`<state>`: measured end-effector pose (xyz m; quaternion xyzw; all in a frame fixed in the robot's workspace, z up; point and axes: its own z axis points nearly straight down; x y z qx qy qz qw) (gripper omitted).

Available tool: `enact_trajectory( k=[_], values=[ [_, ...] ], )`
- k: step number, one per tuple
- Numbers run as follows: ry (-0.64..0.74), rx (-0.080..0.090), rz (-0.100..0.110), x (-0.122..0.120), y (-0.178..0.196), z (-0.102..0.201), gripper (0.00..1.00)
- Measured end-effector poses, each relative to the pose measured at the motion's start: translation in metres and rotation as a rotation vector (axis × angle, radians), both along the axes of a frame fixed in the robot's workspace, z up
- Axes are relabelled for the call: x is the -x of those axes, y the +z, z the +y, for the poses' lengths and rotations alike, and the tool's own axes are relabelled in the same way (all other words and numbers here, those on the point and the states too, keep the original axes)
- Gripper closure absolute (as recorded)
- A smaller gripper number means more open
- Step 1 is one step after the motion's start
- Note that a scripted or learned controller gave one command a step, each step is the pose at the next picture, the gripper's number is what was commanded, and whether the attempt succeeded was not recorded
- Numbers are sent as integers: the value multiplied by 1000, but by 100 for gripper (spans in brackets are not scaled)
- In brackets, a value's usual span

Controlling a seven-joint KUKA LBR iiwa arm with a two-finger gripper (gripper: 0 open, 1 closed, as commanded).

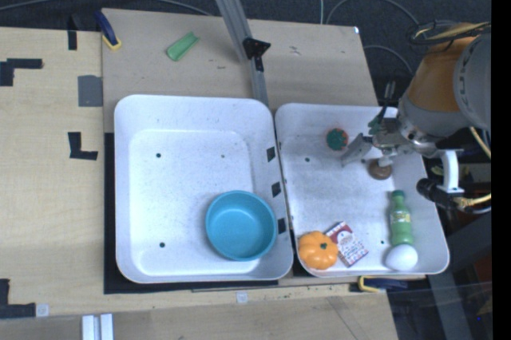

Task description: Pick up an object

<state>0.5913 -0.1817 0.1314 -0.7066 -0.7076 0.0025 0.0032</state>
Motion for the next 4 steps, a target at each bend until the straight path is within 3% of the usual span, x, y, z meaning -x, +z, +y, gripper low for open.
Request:
enact_trajectory(
  k=[1,2,4],
  values=[
    [0,1,-8,-1,-21,0,0],
    [1,0,-5,-1,-13,1,100],
    [0,3,-13,-1,101,8,100]
  ],
)
